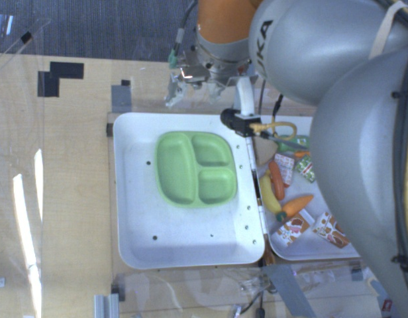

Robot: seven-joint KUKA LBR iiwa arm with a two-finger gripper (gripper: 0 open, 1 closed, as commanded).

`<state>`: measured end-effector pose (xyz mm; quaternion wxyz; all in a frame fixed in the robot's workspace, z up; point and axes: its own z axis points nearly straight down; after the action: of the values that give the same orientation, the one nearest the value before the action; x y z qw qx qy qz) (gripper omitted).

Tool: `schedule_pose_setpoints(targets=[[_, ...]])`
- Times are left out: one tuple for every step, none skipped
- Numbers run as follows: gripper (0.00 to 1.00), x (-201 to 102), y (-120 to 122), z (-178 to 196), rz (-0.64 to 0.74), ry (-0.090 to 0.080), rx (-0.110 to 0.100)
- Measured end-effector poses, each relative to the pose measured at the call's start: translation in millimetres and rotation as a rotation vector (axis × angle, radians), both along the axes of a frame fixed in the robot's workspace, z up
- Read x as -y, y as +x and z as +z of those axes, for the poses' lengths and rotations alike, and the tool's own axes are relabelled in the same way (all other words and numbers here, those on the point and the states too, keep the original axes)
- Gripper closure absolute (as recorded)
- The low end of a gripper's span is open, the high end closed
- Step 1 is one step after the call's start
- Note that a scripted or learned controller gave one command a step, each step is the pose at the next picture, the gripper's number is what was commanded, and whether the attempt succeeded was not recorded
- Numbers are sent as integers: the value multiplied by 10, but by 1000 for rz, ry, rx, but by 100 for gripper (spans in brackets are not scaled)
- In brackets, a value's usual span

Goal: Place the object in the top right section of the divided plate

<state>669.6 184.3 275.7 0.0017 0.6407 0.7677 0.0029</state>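
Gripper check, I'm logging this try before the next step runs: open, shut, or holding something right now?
Gripper: cannot be told; it sits above the far edge of the left bin, and nothing is visible between its fingers.

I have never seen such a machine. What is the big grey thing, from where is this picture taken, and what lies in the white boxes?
The big grey shape with an orange band is a robot arm, reaching in from the right. One camera fixed above the bench looks down at a slant. The left shallow white bin holds a green divided plate with three sections. The right white bin holds toy food: an orange carrot, a yellow banana and small printed packets. The arm's gripper hangs above the bench beyond the bins; I cannot tell whether it holds anything.
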Motion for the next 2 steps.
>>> schedule_pose_setpoints(targets=[[0, -175, -296, -206, 187, -1, -2], [0, 312, 2, 44, 198, -2, 1]])
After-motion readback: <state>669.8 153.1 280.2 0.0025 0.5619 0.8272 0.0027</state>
